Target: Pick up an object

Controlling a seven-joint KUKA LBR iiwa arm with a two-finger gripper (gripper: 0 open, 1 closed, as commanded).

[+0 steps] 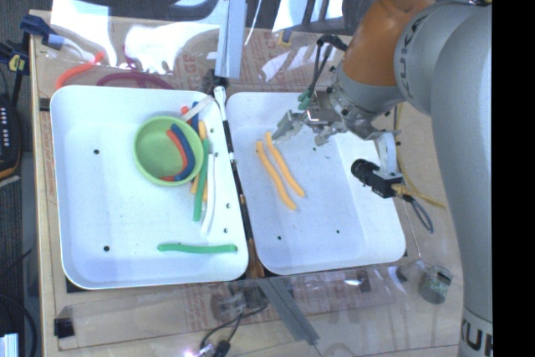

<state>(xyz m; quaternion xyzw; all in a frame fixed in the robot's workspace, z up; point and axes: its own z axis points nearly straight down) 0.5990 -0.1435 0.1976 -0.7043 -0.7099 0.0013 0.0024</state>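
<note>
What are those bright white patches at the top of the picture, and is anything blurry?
In the camera view, the white patches are glare off a shiny clear sheet behind the left bin. The orange sticks and green bowl look fairly sharp; the gripper above the right bin is softer, its details hard to read.

Orange sticks (278,170): two thin, slightly curved strips, lying flat side by side on the floor of the right bin (368,247), running diagonally from upper left to lower right, left of the bin's middle.

Green bowl (168,150): sitting upright in the left bin (84,205), holding red, blue and orange curved strips.

Green stick (197,247): lying flat near the left bin's front edge, well apart from the bowl.
</note>
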